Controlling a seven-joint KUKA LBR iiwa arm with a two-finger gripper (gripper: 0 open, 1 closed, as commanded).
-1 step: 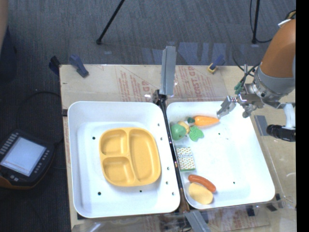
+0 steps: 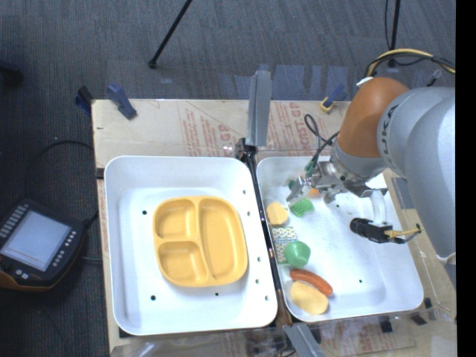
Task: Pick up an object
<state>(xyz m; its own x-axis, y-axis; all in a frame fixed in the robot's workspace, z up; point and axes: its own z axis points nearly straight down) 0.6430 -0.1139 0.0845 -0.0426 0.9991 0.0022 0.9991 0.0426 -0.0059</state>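
Seemingly, the gripper (image 2: 311,188) hangs over the far left part of the right bin (image 2: 387,288), just above the small green toy (image 2: 302,207); whether the jaws are open I cannot tell. This toy looks light and hard, probably slippery plastic; it is compact, with no clear long axis, so taking it across the middle seems best.

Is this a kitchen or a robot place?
Most likely a robot lab, not a kitchen. A big grey and orange robot arm reaches over two white bins on a plywood bench. The food looks like toys, and a control pendant with a screen lies on the carpet.
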